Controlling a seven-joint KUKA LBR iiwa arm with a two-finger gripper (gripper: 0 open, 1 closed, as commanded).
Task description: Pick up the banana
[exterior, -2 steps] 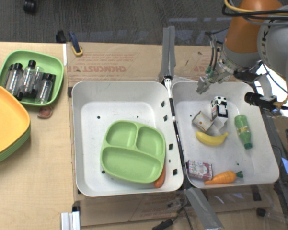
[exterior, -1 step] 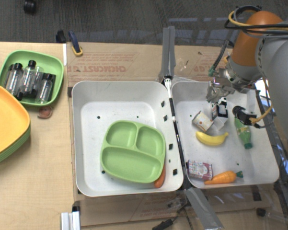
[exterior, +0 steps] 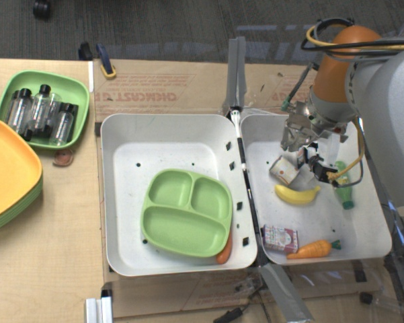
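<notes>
Several orange plates [exterior: 7, 173] are lying stacked at the far left of the bench, beside a green tray [exterior: 77, 96] that is holding small dark-capped bottles [exterior: 40, 113]. Moving right, the left bin [exterior: 124, 157] is carrying a green divided plate [exterior: 187, 212], with an orange carrot-like piece [exterior: 224, 254] peeking out from under its near right corner. In the right bin [exterior: 261, 150], the gripper [exterior: 298, 153] is hanging over the far half, just above a small pale pack [exterior: 284, 170]. Whether the gripper is open or closed cannot be told at this slant, and nothing is visibly being held. The banana [exterior: 297, 194] is lying flat on the bin floor toward the middle, just on the near side of the gripper and apart from it, curving upward at both ends, with the pale pack sitting between the two by its left end. A pink carton [exterior: 280, 237] and a toy carrot [exterior: 310, 249] are resting along the near wall. A green bottle [exterior: 344, 194] is lying just right of the banana.
</notes>
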